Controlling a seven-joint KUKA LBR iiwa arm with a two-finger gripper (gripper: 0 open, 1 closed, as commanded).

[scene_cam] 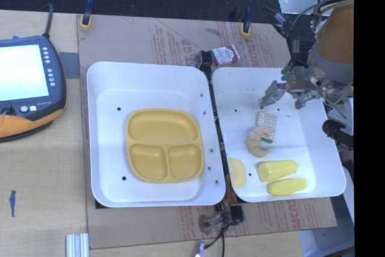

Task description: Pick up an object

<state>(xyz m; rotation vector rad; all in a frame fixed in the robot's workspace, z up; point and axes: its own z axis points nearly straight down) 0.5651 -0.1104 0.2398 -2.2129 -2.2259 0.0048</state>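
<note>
Gripper (287, 94) poised over the right bin (313, 189), fingers spread wide with nothing between them.

Just below it in the right bin lie a small patterned packet (267, 123) and, touching the packet's lower edge, a beige croissant-like toy (258, 142); two yellow blocks (278, 170) sit nearer the front rim, with a pale yellow disc (237, 173) by the left wall. A yellow divided plate (164, 145) rests in the left bin (102, 129). A teach pendant (27, 84) lies at the bench's left.
</note>
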